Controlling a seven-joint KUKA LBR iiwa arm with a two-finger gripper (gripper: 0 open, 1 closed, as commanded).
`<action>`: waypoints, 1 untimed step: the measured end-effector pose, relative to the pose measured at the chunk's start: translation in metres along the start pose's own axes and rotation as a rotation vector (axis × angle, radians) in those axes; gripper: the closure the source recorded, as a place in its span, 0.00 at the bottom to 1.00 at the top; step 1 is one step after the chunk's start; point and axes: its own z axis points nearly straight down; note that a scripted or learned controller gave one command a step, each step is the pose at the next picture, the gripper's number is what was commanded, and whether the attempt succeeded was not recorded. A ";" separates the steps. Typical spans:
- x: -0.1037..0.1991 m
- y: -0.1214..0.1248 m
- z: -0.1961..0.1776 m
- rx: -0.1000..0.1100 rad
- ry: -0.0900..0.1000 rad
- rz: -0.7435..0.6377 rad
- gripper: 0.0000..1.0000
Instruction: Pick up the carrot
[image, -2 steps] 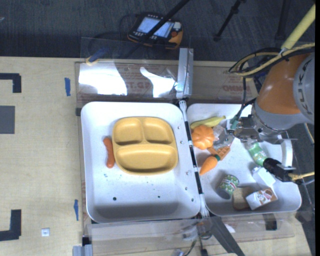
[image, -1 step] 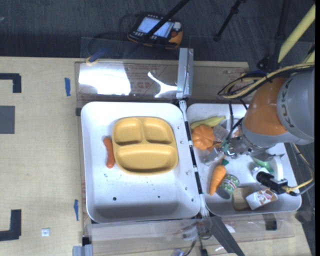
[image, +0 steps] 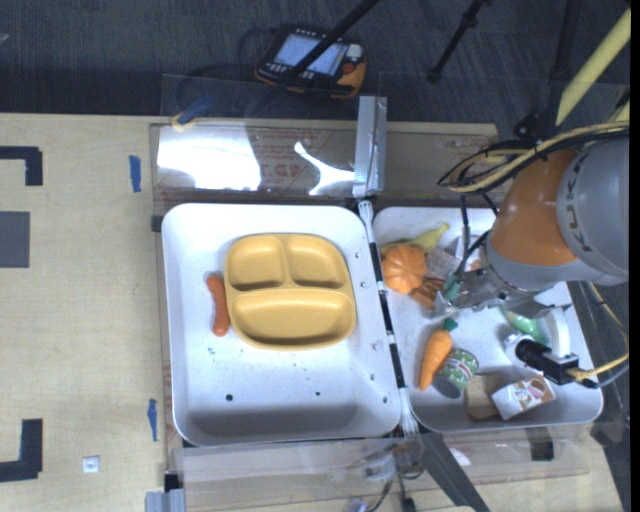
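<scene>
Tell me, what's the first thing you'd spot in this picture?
Probably the big yellow divided tray in the middle of the left bin, with an orange sausage lying against its left side. Next, the grey and orange robot arm reaching over the right bin, where the carrot lies near the left wall, below a small orange pumpkin.
</scene>
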 end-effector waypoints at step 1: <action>0.059 -0.048 -0.088 0.008 0.002 -0.023 1.00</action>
